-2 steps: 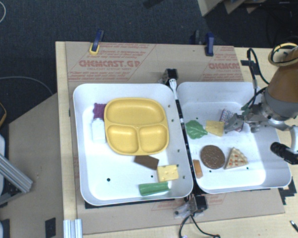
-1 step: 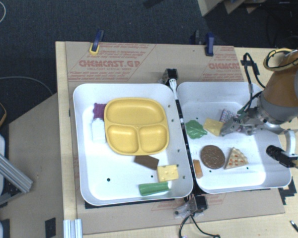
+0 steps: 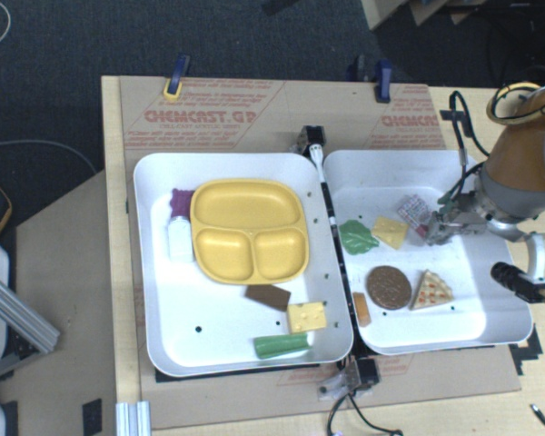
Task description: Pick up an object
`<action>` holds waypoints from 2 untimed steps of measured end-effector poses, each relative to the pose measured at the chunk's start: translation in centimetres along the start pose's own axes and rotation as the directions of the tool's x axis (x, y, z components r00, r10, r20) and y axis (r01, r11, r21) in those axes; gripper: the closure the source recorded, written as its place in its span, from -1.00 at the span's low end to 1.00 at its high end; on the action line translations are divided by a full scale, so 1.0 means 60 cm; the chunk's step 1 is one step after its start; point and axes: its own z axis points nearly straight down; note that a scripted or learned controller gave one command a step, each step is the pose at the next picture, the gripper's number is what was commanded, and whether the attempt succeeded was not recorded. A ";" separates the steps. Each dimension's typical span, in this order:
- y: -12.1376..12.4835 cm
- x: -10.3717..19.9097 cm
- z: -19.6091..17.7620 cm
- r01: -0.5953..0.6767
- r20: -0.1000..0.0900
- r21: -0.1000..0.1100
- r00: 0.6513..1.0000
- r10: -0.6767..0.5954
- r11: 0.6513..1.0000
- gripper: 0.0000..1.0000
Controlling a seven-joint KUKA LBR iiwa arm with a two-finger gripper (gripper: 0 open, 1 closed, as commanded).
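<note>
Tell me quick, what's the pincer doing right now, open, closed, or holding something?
Pincer: low in the right bin, beside the silver foil-like item; open or closed cannot be told, and nothing is visibly held.

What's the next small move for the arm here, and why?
Probably lower and shut on the crinkled silver wrapper. The end effector sits in the right bin at the wrapper's right edge, with nothing visibly between its tips. The wrapper is the nearest object; the yellow cheese wedge and pizza slice lie farther off.
</note>
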 end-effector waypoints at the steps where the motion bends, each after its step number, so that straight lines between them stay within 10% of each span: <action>1: 0.006 0.003 -0.106 0.001 0.003 -0.007 1.000 -0.001 1.000 1.00; 2: 0.005 0.007 -0.179 0.002 0.003 -0.006 1.000 -0.002 1.000 1.00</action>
